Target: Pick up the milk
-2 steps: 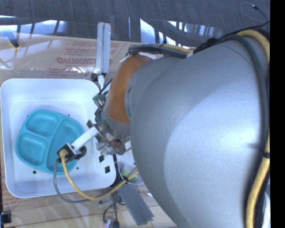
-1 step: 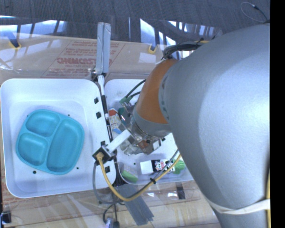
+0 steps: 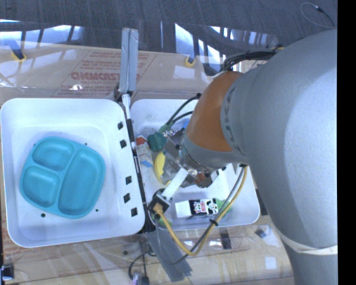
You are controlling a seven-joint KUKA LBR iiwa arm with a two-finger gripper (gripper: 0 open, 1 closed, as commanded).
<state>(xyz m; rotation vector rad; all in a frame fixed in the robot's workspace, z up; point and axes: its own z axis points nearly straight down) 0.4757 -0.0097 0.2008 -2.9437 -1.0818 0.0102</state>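
Over the right side of the desk (image 3: pixel 77 260) my arm (image 3: pixel 285 141) took up most of the scene, a broad grey bulk with its orange band (image 3: pixel 209 114) hanging above the right bin (image 3: pixel 247 209). Both white bins sat side by side, touching along their inner walls. The left bin (image 3: pixel 12 159) held a blue divided plate (image 3: pixel 62 177) lying flat near its middle, with three compartments facing up. Behind the bins lay a brown cardboard sheet (image 3: pixel 83 70) with red print on it.

My claw (image 3: pixel 177 172) was down inside the right bin, near its left wall, partly hidden by my own wrist; whether it was released or clenched I could not tell. A yellow cable (image 3: pixel 193 245) looped from my wrist out past the front edge of the bin.

The milk (image 3: pixel 196 208), a small white carton with a black and white cow print, lay on its side on the floor of the right bin near the front wall, just below my claw and apart from it. A yellow thing (image 3: pixel 159 165) and a green thing (image 3: pixel 156 141) lay close to the claw by the left wall, too crowded to name.
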